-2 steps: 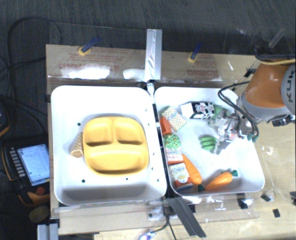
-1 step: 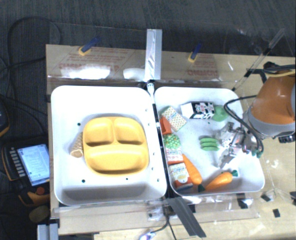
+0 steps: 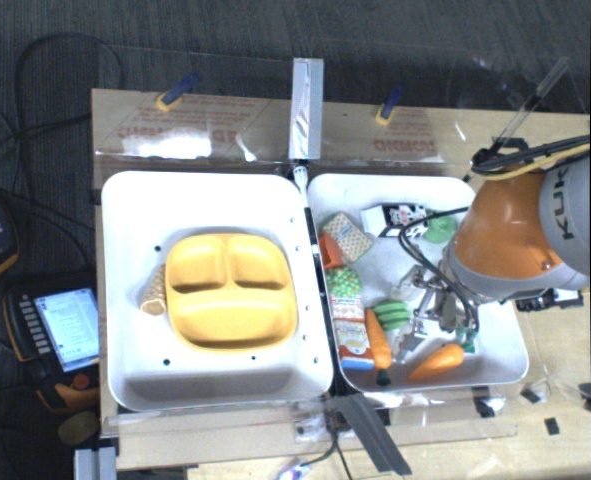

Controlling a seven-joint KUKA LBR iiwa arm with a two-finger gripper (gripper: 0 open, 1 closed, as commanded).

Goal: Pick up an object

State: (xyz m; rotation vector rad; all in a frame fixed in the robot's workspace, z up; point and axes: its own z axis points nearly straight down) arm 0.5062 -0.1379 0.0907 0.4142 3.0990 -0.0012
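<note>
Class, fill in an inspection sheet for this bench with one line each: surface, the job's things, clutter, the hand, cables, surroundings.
Surface: wooden bench bearing two white bins, the left bin and the right bin.
Job's things: right bin holds two carrots, a green toy, small food packets and a green piece.
Clutter: left bin holds a yellow divided tray with a cone-like item beside it.
Hand: hand low in the right bin, near the carrots; finger state unclear.
Cables: black cables above the arm; another cable on the floor at left.
Surroundings: dark carpet, handheld screens at left.
</note>
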